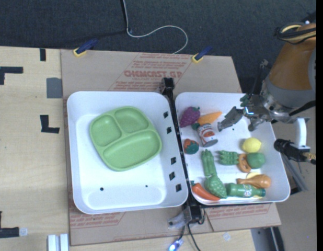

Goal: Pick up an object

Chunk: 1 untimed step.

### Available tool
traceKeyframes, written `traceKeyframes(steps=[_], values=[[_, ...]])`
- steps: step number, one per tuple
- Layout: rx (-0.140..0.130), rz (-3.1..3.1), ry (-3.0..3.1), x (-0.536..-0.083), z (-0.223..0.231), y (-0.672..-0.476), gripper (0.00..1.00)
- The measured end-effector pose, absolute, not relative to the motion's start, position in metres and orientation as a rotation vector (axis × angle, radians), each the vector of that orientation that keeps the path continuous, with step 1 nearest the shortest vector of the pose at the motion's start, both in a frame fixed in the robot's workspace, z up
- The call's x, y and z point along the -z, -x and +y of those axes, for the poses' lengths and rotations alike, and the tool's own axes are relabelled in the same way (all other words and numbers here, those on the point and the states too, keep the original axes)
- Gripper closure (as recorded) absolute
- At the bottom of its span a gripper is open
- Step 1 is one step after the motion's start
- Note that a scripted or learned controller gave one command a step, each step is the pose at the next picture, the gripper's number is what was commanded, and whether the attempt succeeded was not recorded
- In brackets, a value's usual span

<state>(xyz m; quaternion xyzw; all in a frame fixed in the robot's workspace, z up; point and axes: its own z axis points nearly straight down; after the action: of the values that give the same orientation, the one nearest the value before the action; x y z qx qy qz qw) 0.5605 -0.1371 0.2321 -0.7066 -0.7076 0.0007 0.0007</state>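
My gripper (236, 125) hangs over the upper right part of the right bin (232, 99), open, with nothing between its fingers. Its left finger (228, 120) points down-left toward a small white and red can (207, 134) and an orange carrot (210, 117), just apart from both. Purple grapes (189, 115) lie further left, by the divider. A yellow lemon (251, 145) sits just below the gripper. Below that are a green ball (256, 160), a green cucumber (208, 163) and a green bottle (245, 191).
The left bin (78, 156) holds a green divided plate (126, 137). More toy food crowds the right bin's lower half, including a red pepper (201, 192) and an orange piece (257, 181). The arm's orange band (295, 61) rises at the right.
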Motion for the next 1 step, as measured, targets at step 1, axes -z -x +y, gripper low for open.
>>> traceKeyframes(steps=[1], values=[[-0.001, -2.227, 2.209, -0.2844, -0.0397, -0.49, 0.0]])
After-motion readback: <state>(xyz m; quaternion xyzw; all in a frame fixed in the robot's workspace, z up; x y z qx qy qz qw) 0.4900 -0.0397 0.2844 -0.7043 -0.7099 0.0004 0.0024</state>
